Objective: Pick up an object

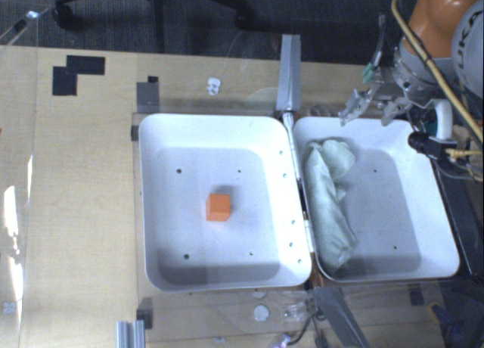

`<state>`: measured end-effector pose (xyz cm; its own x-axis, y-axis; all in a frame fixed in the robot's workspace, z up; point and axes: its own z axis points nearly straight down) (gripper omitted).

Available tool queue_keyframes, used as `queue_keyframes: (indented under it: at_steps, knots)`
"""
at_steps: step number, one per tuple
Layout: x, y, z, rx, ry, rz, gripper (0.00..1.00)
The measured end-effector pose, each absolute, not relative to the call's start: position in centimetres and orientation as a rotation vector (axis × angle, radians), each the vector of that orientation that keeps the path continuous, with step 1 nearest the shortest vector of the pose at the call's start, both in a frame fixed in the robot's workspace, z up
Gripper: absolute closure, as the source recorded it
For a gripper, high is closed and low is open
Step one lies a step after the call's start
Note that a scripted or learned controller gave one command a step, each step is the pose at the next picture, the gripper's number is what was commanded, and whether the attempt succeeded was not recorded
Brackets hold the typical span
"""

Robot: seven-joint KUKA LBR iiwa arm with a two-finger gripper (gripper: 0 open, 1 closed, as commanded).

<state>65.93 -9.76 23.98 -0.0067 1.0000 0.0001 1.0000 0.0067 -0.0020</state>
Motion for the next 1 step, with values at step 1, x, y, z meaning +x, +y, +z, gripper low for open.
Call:
queue_keyframes:
  at_steps: [1]
  knots:
    - [66.99,-8.73,9.45,-2.414,-2.013,-0.004,0.0]
